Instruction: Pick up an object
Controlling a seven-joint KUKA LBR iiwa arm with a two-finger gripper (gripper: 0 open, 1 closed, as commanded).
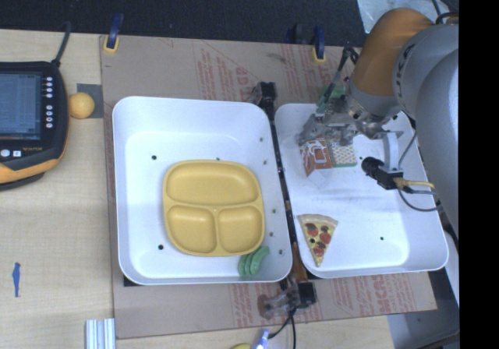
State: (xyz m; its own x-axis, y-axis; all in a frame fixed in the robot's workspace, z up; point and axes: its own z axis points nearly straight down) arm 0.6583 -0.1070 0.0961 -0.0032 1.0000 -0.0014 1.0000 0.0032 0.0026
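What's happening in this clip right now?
A grey robot arm with an orange band reaches in from the right over the right-hand white bin. Its hand hangs low at that bin's upper left part, just above a small brown-and-white printed packet; whether it has taken hold of the packet cannot be told. A toy pizza slice lies nearer the front of that bin. The left-hand white bin holds a yellow three-compartment plate and a small green toy.
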